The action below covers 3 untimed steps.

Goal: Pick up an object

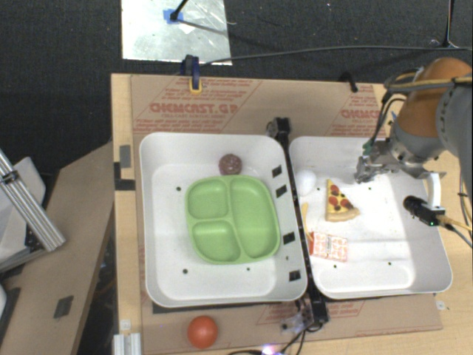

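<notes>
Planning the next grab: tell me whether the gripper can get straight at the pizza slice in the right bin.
Probably yes. The gripper hovers over the right bin, just up and right of the pizza slice, which lies flat with bare floor around it. The white ball and wrapped packet sit apart.

A divided tray (233, 219) lies in the left bin (159, 220) (a doughnut (230, 164) behind it), while the right bin (414, 272) holds a pizza slice (338, 202) behind a packet (328, 246).
</notes>
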Tool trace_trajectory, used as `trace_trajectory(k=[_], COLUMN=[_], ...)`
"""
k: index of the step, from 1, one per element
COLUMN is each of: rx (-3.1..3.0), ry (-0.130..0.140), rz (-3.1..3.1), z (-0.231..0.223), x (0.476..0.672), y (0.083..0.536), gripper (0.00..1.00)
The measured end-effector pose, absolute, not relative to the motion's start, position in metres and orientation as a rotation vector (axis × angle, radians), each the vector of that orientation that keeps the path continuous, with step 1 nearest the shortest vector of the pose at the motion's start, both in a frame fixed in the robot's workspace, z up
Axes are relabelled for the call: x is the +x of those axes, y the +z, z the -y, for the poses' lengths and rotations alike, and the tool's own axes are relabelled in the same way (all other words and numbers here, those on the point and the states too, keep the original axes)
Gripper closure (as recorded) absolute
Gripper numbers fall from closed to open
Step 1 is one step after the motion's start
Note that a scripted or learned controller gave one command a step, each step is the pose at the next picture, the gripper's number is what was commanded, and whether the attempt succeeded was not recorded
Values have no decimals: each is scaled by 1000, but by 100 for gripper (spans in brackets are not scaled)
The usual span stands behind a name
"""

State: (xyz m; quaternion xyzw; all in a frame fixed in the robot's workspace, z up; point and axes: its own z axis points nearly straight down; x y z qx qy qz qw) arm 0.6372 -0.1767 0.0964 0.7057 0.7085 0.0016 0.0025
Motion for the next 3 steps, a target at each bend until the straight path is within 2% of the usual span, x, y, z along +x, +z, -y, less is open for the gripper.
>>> trace_trajectory(k=[1, 2, 3], rx=[2216, 2210, 2213], ry=[4, 7, 3], rz=[-2222, -2223, -2226], z=[177, 170, 170], x=[635, 639, 640], y=[140, 202, 206], gripper=[100, 100, 100])
